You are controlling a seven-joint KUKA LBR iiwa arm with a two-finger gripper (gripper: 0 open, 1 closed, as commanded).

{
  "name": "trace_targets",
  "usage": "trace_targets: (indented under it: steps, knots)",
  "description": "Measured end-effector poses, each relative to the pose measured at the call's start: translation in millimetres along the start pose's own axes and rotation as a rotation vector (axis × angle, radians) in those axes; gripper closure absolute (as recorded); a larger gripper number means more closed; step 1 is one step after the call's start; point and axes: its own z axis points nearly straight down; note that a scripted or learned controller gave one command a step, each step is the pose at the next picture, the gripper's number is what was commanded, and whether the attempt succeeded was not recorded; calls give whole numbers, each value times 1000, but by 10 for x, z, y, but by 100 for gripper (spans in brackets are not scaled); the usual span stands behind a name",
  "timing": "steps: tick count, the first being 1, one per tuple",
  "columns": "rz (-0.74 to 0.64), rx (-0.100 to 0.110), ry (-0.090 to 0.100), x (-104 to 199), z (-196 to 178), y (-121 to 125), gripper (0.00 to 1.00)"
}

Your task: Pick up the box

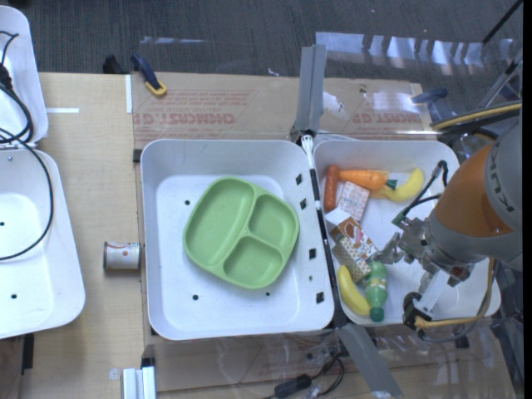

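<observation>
Box point(353, 246) lies in right bin point(445, 158), just above green bottle point(376, 287), between two bananas. Gripper point(397, 248) just right of box, low; how wide it stands, cannot tell. Box not lifted yet; grasp and lift remain.

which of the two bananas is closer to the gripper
The banana at the right bin's near edge, beside the green bottle. The other banana lies at the far end, by the carrot.

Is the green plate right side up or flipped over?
Right side up. The green divided plate lies flat in the left bin, and you can see its three hollow compartments facing up, with nothing in them.
</observation>
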Motion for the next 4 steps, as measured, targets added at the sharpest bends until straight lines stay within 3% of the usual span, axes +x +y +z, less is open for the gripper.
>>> trace_targets:
  steps: [1,2,3,4]
  knots:
    - [333,-1,-2,365,-2,196,0]
    - [331,6,-8,351,-53,192,100]
    - [648,-4,-2,1317,-1013,609,100]
    - [649,-4,-3,1316,-1007,607,0]
